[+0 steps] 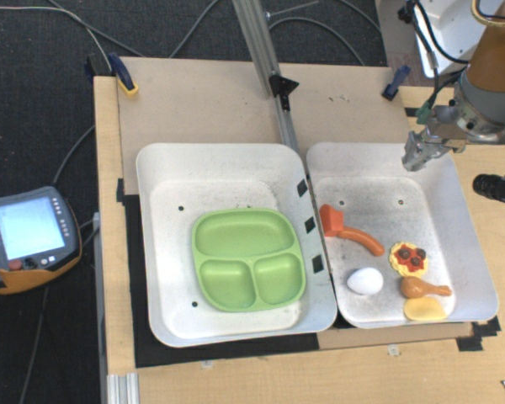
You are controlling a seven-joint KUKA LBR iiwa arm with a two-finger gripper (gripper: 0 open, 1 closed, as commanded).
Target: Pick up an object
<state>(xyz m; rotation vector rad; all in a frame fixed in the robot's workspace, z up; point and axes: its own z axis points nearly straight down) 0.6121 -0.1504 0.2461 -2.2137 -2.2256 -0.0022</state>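
five toys in right bin (454,225) | orange scoop (347,231), white egg (364,281) | tool (416,155) state unclear

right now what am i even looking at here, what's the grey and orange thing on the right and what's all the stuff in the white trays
This is one camera fixed above a workbench, looking down at a slant. The grey and orange thing is a robot arm reaching in from the right. At its tip is a small two-finger gripper, hanging over the far corner of the right bin. Nothing shows between its fingers, so it holds nothing.

Two shallow white bins sit side by side. The left bin holds a green divided plate with three compartments. The right bin holds toy items: an orange tool-shaped piece, a white egg, a small yellow piece with red toppings, a drumstick and a yellow piece beside it.

The screen device at the far left looks like the arm's handheld controller.
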